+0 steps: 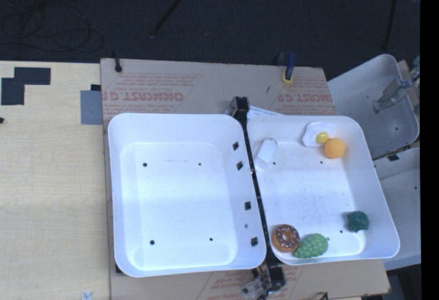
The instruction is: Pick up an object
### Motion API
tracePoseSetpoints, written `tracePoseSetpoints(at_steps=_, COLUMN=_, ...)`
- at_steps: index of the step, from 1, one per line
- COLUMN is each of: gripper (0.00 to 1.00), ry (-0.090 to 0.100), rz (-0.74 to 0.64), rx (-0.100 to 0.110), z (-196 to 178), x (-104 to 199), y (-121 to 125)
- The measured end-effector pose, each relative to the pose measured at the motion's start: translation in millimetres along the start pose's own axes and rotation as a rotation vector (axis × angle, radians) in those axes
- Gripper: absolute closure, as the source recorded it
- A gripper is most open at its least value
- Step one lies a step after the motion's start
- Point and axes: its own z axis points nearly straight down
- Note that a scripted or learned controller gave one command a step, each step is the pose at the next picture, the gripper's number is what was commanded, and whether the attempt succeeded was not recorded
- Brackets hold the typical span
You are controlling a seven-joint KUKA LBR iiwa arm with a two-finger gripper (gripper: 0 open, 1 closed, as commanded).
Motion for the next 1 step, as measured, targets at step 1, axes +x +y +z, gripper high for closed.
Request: tracePoseSetpoints(at_steps=1, gripper=0.00, ry=0.008, rz=0.002, rx=0.022, z=131.6, x=2.8, y=5.8)
